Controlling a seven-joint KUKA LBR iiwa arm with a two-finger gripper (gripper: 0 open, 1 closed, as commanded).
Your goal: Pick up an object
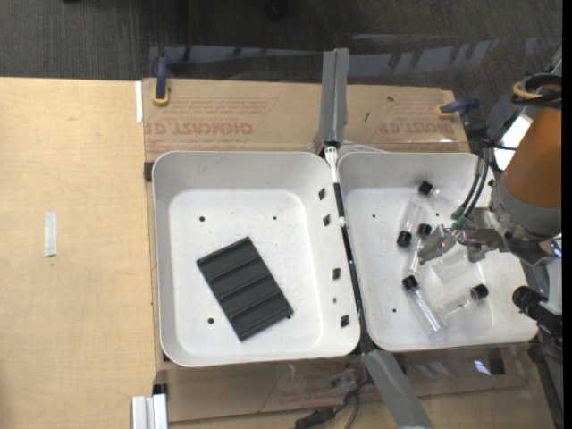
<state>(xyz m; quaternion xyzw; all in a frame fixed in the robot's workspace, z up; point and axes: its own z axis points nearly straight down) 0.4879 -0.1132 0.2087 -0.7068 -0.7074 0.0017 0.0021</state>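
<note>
Several clear vials (420, 300) with black caps lie under the hand (444, 242); its grip I cannot tell.

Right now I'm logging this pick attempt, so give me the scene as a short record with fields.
left bin: holds one dark ribbed slab, lying flat at a slant
right bin: several clear vials with black caps, scattered
arm: reaches in from the right, over the right bin
gripper: low among the vials, near the bin's middle
grasp: cannot tell whether anything is held
bench: tan board left of the bins
</note>
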